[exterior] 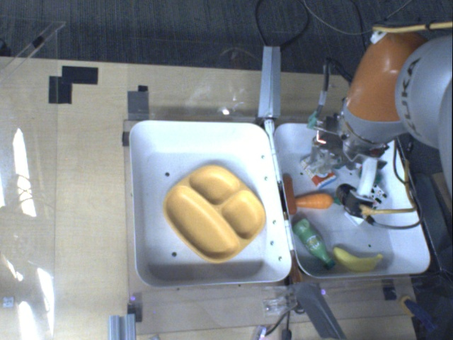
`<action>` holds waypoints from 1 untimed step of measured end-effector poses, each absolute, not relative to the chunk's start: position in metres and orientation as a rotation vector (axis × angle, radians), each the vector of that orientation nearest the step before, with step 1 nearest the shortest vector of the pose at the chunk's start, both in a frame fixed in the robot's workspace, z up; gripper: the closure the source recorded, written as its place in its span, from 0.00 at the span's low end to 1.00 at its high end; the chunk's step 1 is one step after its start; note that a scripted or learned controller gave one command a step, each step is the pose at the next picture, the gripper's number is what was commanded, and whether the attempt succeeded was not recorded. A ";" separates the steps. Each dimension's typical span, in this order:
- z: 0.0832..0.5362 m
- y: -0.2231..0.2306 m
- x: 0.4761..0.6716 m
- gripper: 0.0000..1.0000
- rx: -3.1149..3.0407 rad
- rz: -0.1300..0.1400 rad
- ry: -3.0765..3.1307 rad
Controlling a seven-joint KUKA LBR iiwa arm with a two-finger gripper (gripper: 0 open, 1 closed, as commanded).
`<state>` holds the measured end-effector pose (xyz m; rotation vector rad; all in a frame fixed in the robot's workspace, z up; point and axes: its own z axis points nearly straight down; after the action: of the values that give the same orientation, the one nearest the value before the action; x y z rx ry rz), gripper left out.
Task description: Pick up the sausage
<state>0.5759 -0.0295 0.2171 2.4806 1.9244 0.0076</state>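
Over the right bin I see the gripper hanging low at the end of the grey and orange arm; its fingers are lost in wrist clutter, so I cannot tell whether it is released or clenched. Toward five o'clock from it lies an orange carrot. At that carrot's nine o'clock, against the bin's left wall, is a reddish-brown piece I take for the sausage. Further toward six o'clock lie a green bottle and a yellow banana. At nine o'clock, the left bin carries a yellow bread-like lump.
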 end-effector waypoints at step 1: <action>0.185 -0.002 0.524 1.00 1.660 0.004 2.665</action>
<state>0.5244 -0.0020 0.1845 1.6596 2.6649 0.0038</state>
